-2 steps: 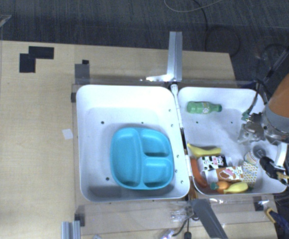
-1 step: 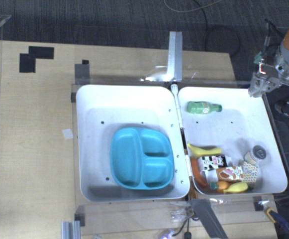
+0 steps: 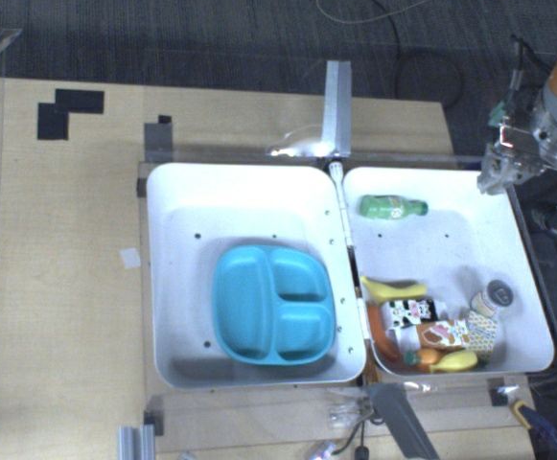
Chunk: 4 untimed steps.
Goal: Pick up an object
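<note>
Green bottle (image 3: 393,207) lying at far side of right bin (image 3: 451,257), gripper (image 3: 501,166) over bin's far right corner, arm cut off, fingers perhaps apart, impossible to tell, blurred.

Bright, even light; slightly soft focus

Bench top (image 3: 58,257) was pale wood-look with a few black patches (image 3: 67,111), dark carpet (image 3: 182,8) behind it, and a thin cable (image 3: 393,12) looped across the floor.
</note>
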Motion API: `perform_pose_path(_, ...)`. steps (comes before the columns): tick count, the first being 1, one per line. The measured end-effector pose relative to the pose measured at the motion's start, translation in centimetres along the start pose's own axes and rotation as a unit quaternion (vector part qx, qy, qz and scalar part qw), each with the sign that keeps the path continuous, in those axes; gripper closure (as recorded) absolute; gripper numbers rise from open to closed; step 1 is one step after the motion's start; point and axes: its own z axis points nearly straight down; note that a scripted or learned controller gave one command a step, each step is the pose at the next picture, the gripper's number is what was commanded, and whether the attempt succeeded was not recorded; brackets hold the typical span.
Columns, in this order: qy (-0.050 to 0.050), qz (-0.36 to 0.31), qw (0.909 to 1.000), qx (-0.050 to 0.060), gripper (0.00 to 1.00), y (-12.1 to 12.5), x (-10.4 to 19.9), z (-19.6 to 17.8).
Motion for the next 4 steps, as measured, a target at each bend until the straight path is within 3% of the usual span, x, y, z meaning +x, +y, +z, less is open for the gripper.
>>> perform_pose_path(1, -0.001, -0.071, 0.9975, 0.000, 1.00, 5.0, -2.2, 2.9)
perform_pose_path(2, -0.001, -0.102, 0.9948, -0.001, 1.00, 6.6, -2.6, 3.0)
perform_pose_path(3, -0.001, -0.118, 0.9931, -0.001, 1.00, 6.7, -2.9, 3.2)
perform_pose_path(4, -0.001, -0.207, 0.9784, -0.002, 1.00, 6.6, -2.6, -4.5)
